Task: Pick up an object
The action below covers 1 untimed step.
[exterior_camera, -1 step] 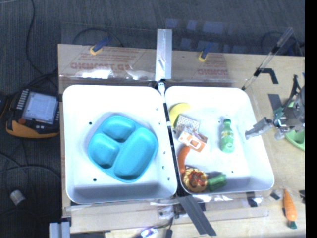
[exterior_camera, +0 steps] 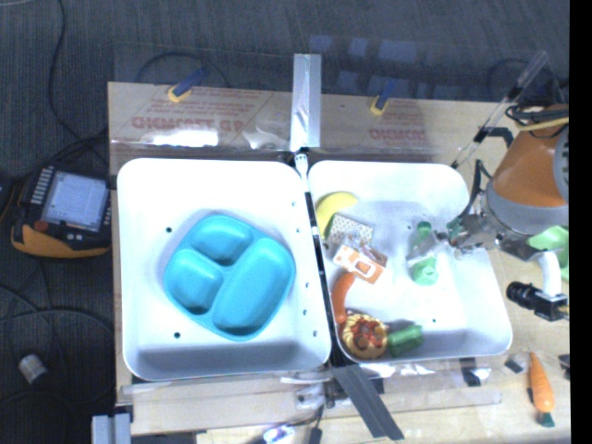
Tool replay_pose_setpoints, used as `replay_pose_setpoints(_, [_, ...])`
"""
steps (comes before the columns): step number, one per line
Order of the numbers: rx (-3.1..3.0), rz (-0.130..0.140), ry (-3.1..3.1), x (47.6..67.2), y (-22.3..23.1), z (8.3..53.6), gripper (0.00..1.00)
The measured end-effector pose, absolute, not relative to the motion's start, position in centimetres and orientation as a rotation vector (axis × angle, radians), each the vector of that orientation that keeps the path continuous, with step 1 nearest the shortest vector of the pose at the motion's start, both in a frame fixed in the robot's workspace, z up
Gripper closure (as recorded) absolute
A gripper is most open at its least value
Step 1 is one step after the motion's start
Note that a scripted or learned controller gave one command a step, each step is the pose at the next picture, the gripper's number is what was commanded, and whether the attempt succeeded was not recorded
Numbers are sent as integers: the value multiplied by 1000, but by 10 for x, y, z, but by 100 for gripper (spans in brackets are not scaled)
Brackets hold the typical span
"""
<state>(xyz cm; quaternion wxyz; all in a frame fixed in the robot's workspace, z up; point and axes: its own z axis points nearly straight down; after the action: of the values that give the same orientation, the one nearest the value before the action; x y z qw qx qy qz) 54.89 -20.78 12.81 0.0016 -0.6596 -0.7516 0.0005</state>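
- a counter point(exterior_camera: 139, 109) seen from above carries two shallow white bins side by side.
- the left bin point(exterior_camera: 139, 248) holds a blue divided tray point(exterior_camera: 229, 274), sitting near its middle.
- the right bin point(exterior_camera: 481, 322) holds a scatter of small things: a yellow fruit point(exterior_camera: 335, 204) near the far left corner, an orange packet point(exterior_camera: 359, 262) just below it, a carrot point(exterior_camera: 340, 292), a red-and-yellow toy point(exterior_camera: 363, 334) beside a dark green vegetable point(exterior_camera: 405, 339) along the near edge, and a green bottle point(exterior_camera: 424, 255) towards the middle.
- the grey and orange arm point(exterior_camera: 527, 183) reaches in over the right bin's right edge; its end effector point(exterior_camera: 462, 232) sits low, just beside the green bottle.
- whether the end effector is open or closed cannot be told here, and nothing is visibly held in it.
- judged from this layout, the green bottle is the nearest thing: it lies just to the left of the end effector, its long axis running from the bin's far edge to its near edge.
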Motion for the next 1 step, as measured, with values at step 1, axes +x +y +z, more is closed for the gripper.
replay_pose_setpoints(1, [-2054, -4, -2387, 581, -199, 89, 0])
